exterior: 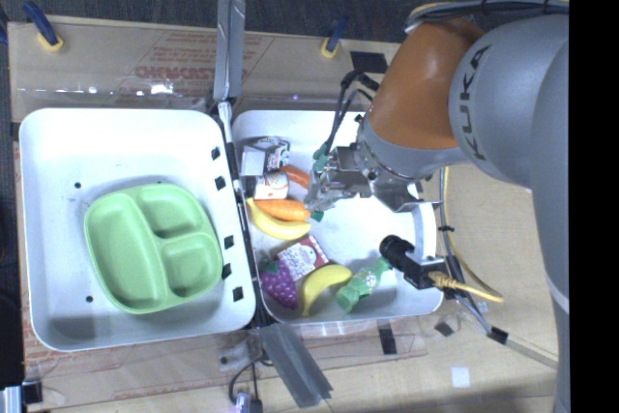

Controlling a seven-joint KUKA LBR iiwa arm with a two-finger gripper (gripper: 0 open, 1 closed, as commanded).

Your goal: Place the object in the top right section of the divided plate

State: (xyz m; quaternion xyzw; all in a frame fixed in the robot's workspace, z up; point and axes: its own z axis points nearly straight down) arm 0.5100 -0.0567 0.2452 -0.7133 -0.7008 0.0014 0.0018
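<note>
Toy carrot (282, 208) lies in right bin (426, 305), just below-left of gripper (324, 189), atop yellow banana (276, 225). Gripper finger state: cannot tell, tips blurred against clutter. Grapes (277, 285), second banana (324, 283), green bottle (360, 288) nearer bin's front. Green divided plate (155, 247) in left bin (58, 140).

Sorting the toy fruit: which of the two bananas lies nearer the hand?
The upper banana, under the carrot, just left of the hand. The other banana lies lower, beside the grapes.
</note>
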